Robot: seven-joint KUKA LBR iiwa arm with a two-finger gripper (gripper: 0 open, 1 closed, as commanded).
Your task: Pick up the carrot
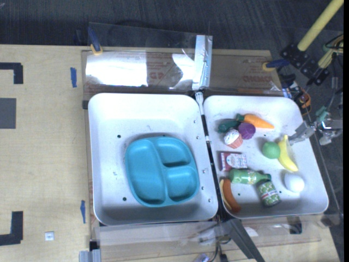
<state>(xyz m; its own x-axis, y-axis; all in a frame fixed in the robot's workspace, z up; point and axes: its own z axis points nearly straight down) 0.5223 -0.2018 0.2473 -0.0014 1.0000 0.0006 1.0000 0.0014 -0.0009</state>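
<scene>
Camera view: the claw (303,130) sits at the right bin's (311,201) edge — can't tell its state from here. The carrot (258,121) lies well to its left, touching a purple toy (247,130), so a clean grab looks tricky.

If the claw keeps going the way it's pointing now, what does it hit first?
Probably the banana. The claw enters from the right edge of the right bin, angled left and down toward it. The carrot lies further up-left, off that line. Depth is unclear.
</scene>
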